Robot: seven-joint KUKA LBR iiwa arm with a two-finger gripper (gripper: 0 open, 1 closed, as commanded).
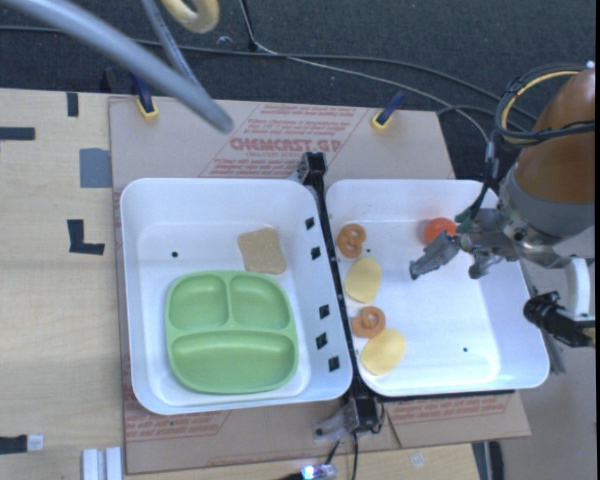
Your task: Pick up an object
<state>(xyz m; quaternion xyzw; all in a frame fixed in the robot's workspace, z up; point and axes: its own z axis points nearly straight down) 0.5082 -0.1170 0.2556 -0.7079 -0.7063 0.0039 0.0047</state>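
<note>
The arm (555, 158) enters from three o'clock with its bulk cut off by the frame edge, and its pincer (450, 256) hangs over the right bin (500, 363) with its two dark fingers spread apart and nothing between them, partly masking a small red piece (439, 229) at its eleven o'clock that is too blurred to identify. Along the right bin's nine o'clock side lie two orange rings (352, 238) and two pale yellow pieces (363, 280), while the left bin (145, 208) holds a green divided plate (230, 330) with a tan slice of bread (262, 251) touching its twelve o'clock rim. Both bins sit on a printed cardboard sheet (280, 138) on the wooden table (40, 298), with dark carpet (400, 28) and loose cables at twelve o'clock.
</note>
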